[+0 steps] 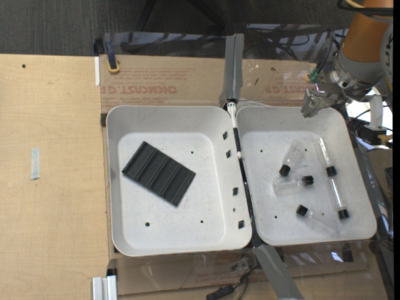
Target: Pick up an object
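- Nearest the camera, along the bottom edge, grey metal frame pieces (275,274) run under the bench where the two bins meet.
- The left shallow white plastic bin (119,230) holds one thing: a flat, dark grey ribbed rectangular panel (159,173), lying tilted in the bin's left half, apart from the walls.
- The right shallow white plastic bin (250,186) sits just beside the left one, their rims meeting along a line of small black clips (238,191).
- In the right bin's right half lie several clear plastic tubes with black caps. The nearest tube (315,218) lies close to the front wall.
- A long clear tube (338,198) lies along the right side, its black cap toward the front.
- Another long clear tube (325,155) lies just behind it, nearly in line with it.
- Two shorter clear tubes lie toward the middle: one (291,184) flat, with its cap to the right, and one (292,157) slanting up behind it.
- To the left of the bins, the pale wooden benchtop (50,167) bears a small grey strip (35,164).
- Behind the bins lies a brown cardboard sheet (162,83) with red print.
- Farthest, at the upper right, the two-finger gripper (312,105) hangs over the right bin's back rim, well apart from the tubes; nothing shows between its tips, and I cannot tell how wide they stand.
- Above it rises the grey arm with its orange band (365,27).
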You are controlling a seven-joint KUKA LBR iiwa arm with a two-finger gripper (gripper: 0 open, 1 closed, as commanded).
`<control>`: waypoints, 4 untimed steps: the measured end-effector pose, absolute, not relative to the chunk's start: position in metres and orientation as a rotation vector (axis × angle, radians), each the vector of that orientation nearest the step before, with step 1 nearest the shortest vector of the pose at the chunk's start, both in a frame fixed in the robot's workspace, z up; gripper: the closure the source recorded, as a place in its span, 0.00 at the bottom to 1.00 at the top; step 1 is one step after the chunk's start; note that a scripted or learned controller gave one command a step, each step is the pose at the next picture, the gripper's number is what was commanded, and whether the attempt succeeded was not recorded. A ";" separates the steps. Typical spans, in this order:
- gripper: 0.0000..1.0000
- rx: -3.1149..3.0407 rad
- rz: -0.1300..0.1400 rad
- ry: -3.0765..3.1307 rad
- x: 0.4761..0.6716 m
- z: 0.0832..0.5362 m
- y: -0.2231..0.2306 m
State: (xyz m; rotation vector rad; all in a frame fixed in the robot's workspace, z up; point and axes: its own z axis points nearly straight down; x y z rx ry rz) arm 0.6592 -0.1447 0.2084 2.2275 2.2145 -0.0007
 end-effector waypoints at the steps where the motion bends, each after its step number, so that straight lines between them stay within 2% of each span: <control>1: 0.00 2.227 -0.001 2.215 0.659 0.208 -0.145; 2: 0.00 2.123 -0.002 2.316 0.620 0.124 -0.201; 3: 0.00 2.040 0.008 2.399 0.582 0.092 -0.216; 4: 0.00 1.989 -0.001 2.433 0.575 0.092 -0.137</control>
